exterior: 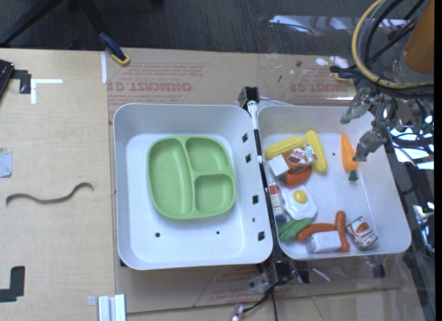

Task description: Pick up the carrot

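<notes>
The carrot (348,150), orange with a green stub at its near end, lies in the right bin (387,195) close to the right wall. My gripper (351,137) reaches in from the right and hangs over the carrot's far end. Its two grey fingers (364,143) stand spread apart, one beyond the carrot and one just to its right. They are not closed on the carrot, which rests on the bin floor.
Left of the carrot lie two corn cobs (293,146), a red and white packet (300,158) and a fried egg (300,204). Sausages (323,230) and a small carton (362,233) sit near the front. The left bin holds a green divided plate (192,176).
</notes>
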`<state>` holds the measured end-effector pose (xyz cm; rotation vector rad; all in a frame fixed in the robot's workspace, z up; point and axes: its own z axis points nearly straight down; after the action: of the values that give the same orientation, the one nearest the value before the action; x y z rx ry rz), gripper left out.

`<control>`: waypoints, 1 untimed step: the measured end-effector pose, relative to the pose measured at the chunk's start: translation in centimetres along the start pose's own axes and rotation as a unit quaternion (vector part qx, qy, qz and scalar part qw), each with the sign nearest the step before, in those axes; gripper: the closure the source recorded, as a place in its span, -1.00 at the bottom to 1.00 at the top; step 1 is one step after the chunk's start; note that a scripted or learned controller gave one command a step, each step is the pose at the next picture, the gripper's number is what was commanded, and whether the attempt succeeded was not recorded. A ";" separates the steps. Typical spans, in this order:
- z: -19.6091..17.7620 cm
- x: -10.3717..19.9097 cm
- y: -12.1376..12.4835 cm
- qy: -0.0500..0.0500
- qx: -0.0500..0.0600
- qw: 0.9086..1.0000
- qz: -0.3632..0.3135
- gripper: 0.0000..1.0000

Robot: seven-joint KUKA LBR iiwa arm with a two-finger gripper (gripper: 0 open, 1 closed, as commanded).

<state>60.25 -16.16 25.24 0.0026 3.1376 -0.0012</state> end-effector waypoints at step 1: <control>11.9 -4.9 -4.6 -0.001 0.000 0.999 -0.052 -1.00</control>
<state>65.22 -20.82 13.41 -0.1590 3.1319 -0.0018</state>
